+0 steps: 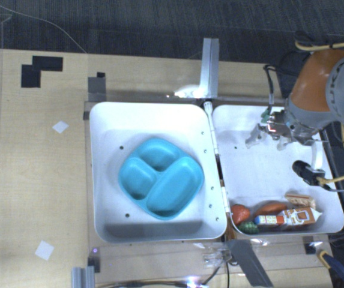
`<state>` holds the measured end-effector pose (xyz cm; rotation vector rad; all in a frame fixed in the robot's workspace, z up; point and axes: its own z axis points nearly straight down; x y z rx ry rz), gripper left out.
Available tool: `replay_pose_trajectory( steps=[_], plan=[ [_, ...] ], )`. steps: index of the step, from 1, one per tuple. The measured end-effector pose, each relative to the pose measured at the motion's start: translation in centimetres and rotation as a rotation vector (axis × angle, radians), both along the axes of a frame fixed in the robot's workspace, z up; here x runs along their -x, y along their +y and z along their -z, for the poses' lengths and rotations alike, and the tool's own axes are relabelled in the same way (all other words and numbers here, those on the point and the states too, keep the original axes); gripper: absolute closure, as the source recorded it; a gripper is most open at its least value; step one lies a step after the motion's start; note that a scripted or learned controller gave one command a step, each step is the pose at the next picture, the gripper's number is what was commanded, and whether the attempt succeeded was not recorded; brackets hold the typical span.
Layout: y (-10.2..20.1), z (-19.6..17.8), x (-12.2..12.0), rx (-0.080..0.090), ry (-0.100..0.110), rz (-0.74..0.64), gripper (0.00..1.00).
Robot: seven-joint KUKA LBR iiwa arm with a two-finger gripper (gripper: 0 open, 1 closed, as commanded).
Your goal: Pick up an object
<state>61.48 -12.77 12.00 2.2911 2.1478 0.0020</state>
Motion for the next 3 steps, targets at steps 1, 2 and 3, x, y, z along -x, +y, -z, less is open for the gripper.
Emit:
replay_pose_trajectory(
  steps=[1, 2, 3],
  plan=[
    [2.9, 1.0, -1.4, 0.000, -0.004, 0.037, 0.00],
    [0.8, -1.8, 6.1, 0.000, -0.002, 0.034, 0.00],
    [0.6, -1.8, 6.4, 0.000, -0.001, -0.073, 0.00]
  ],
)
